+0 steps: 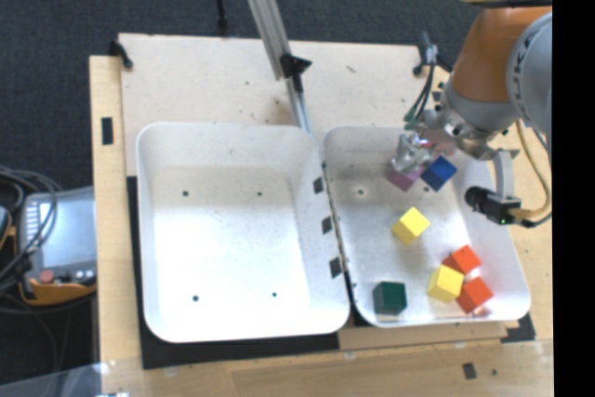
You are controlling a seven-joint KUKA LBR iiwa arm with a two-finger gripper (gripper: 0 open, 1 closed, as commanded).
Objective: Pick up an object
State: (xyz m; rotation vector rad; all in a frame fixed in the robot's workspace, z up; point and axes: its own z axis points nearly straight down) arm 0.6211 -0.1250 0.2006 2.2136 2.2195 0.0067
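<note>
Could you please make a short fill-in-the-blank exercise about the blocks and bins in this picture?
1. All the blocks lie in the ____ bin as the camera sees it.
2. The block nearest the divider at the front of that bin is ____.
3. The end effector is above a purple block, beside a ____ block.
4. The number of yellow blocks is ____.

Missing words: right; green; blue; two

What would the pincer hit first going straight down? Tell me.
Probably the purple block right under the pincer; the blue block sits just beside it. Depth is unclear from above.
</note>
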